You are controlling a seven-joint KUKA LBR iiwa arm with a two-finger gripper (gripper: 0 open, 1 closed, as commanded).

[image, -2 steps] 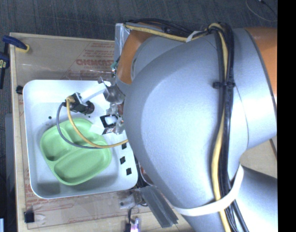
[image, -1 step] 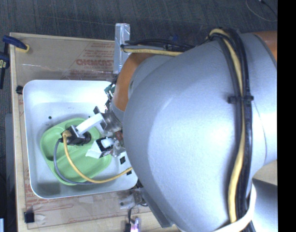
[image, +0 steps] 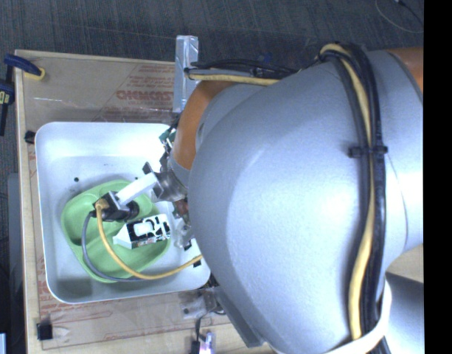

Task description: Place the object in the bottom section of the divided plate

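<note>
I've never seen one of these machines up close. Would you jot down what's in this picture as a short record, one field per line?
arm: large grey arm with an orange band, reaching in from the right and covering much of the bench
gripper: gripper low over the green plate, white parts and black fittings around it
plate: green divided plate lying in the white bin
bin: white bin on the left of the bench
cable: yellow cable looping across the plate
object held: cannot tell from this view
</note>
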